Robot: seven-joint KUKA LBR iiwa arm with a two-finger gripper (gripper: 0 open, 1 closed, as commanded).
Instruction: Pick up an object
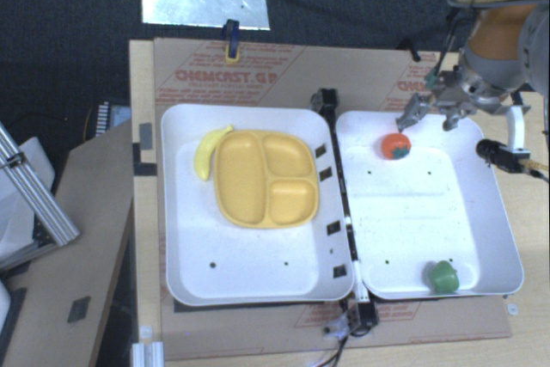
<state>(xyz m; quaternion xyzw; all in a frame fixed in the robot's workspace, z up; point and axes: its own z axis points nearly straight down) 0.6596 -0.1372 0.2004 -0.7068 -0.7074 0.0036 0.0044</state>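
Camera view: looks down at a slant on two white bins side by side on a bench.
Gripper: hangs over the far edge of the right bin, fingers spread apart, nothing between them.
Fingers: one tip points down-left toward the orange fruit; the other sits further right near the bin's far rim.
Arm: grey with an orange band, enters from the upper right.
Orange fruit: roundish, no clear long axis; lies in the far left part of the right bin, just below and left of the fingertips, apart from them; small green patch on its near side.
Green object: roundish, rests in the near right corner of the right bin, well apart from the orange fruit.
Left bin: holds a yellow divided tray and a banana.
Yellow tray: three compartments, lies flat in the middle of the left bin.
Banana: curved, long axis running far-right to near-left, touching the tray's far left edge.
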